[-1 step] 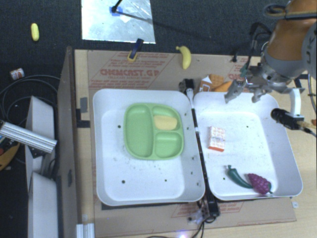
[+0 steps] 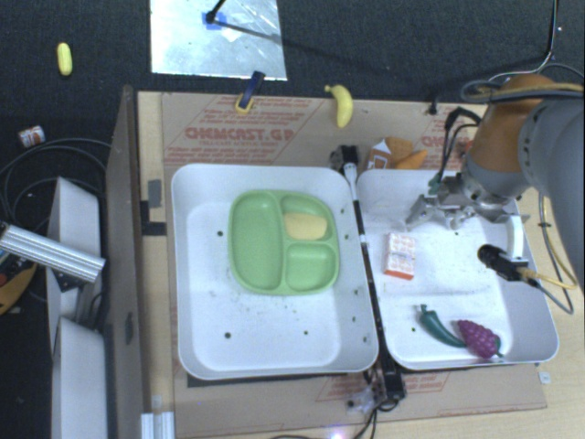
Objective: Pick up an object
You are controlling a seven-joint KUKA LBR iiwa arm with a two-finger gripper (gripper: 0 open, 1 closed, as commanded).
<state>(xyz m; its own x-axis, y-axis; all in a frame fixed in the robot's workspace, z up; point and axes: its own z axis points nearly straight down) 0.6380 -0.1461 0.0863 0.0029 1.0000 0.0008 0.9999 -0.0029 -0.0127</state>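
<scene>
My gripper [image 2: 442,214] hangs over the far part of the right bin [image 2: 457,286], its thin metal fingers spread wide with nothing between them. Just beside it, toward the front, a small flat rectangular packet [image 2: 399,254], white with orange print, lies on the smooth white floor. Near the bin's front rim lies a knobbly purple bunch of grapes [image 2: 478,338] with a curved, glossy green stem [image 2: 439,327]. In the left bin [image 2: 210,337] sits a rounded green plastic plate [image 2: 265,245] with three compartments; a soft-edged yellow piece [image 2: 306,224] lies in its far right one. A curved yellow banana [image 2: 342,106] rests on the printed cardboard [image 2: 274,131] behind the bins.
</scene>
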